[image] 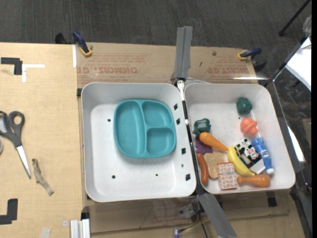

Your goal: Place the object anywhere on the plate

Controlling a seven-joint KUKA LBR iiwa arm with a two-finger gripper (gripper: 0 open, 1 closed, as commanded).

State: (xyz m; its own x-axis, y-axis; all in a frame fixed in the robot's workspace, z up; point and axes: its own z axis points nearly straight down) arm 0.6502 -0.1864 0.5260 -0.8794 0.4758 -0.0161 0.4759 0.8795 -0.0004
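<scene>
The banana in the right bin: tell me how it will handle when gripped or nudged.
The banana looks like smooth moulded plastic, so probably stiff, light and somewhat slippery. Its curve suggests it would rock or pivot rather than roll straight. It lies packed against the carrot and the small box, so nudging it would likely shift them.

A teal plate [145, 128] with three compartments lies flat in the left bin [94, 148], near its middle. The toy foods lie heaped in the right bin [277, 113]: a carrot [214, 142], a banana [237, 161], a sausage [202, 169]
</scene>
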